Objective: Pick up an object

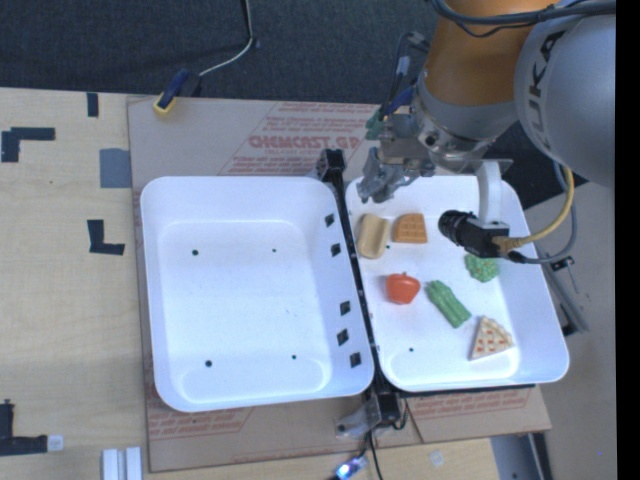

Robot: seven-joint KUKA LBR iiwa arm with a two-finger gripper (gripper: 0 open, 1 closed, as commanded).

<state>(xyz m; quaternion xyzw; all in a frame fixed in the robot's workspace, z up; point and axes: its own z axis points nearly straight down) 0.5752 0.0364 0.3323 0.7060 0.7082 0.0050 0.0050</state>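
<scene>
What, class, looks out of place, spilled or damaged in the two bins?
Nothing stands out. The toy foods lie loose in the right bin: tan piece, waffle square, red tomato, green vegetable, pizza slice. The gripper hovers at its far edge.

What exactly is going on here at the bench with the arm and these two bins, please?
A KUKA arm reaches in from the right, with its tool hovering over the far end of the right bin. That bin holds small toy foods: a tan bread piece, an orange waffle square, a red tomato, a green vegetable, a leafy green piece and a waffle wedge. Nothing is visibly between the fingers yet.
</scene>
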